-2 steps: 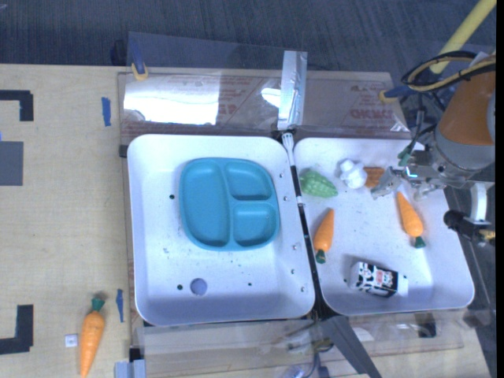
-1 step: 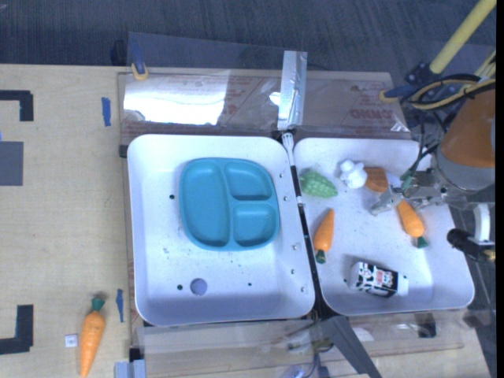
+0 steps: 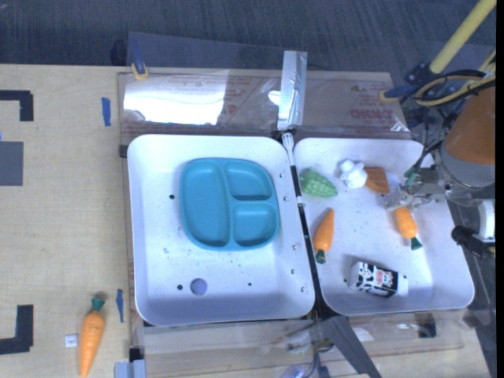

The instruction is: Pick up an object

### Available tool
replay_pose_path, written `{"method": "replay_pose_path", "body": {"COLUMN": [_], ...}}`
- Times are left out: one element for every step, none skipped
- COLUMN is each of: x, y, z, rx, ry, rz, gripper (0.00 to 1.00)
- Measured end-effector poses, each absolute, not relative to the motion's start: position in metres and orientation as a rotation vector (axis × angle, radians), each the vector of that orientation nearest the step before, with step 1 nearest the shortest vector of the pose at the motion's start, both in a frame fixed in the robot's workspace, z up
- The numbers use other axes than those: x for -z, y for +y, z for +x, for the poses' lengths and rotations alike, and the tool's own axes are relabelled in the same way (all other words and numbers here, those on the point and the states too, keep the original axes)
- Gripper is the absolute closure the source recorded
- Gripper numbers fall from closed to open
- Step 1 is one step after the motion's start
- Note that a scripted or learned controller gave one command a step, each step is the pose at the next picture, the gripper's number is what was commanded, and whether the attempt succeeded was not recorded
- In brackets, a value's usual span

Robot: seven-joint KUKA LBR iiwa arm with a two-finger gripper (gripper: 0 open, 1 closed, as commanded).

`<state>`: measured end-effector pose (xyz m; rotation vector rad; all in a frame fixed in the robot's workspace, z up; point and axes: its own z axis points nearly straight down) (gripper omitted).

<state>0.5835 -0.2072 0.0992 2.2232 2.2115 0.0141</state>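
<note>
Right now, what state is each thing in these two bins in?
Blue plate: flat in the left bin, nothing on it.
Middle carrot: lying by the divider, right bin.
Right carrot: lying just below the claw.
Green toy: lying untouched.
Black-and-white carton: tipped on its side.
Outside carrot: on the bench.

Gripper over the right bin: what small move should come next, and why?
Probably a short descent onto the small carrot. The gripper sits just above its upper end near the right bin wall, and nothing shows between its fingers, so no object looks grasped.
</note>
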Motion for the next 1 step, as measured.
{"method": "replay_pose_path", "body": {"x": [-0.1921], "y": [-0.1616], "z": [0.6212], "rx": [-0.008], "ry": [2.218], "rz": [2.216], "gripper": [1.0]}}
